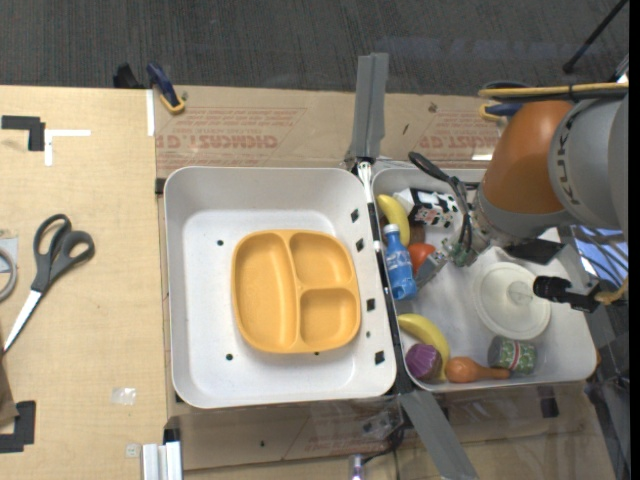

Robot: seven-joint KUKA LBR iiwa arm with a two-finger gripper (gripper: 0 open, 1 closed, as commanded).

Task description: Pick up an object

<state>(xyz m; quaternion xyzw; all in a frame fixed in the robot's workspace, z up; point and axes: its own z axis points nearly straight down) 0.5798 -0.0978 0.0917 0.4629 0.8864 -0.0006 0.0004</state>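
The right bin (570,368) holds several items: a blue bottle (399,265) along its left wall, a yellow banana (392,213) above it, a small red object (422,255), a second banana (422,328), a purple item (422,362), an orange carrot-shaped piece (470,370), a patterned cup (513,354) and a white round lid (513,301). The arm reaches in from the right, its orange band above the bin's far right corner. My gripper (440,250) is low in the bin's upper left part, just right of the red object and the bottle. Its tips are hidden among cables.
The left bin (200,368) carries a yellow divided plate (296,290). A black-and-white item (432,208) lies at the back of the right bin. Scissors (50,258) rest on the bench at the far left. A blue clamp (165,86) sits by the cardboard behind the bins.
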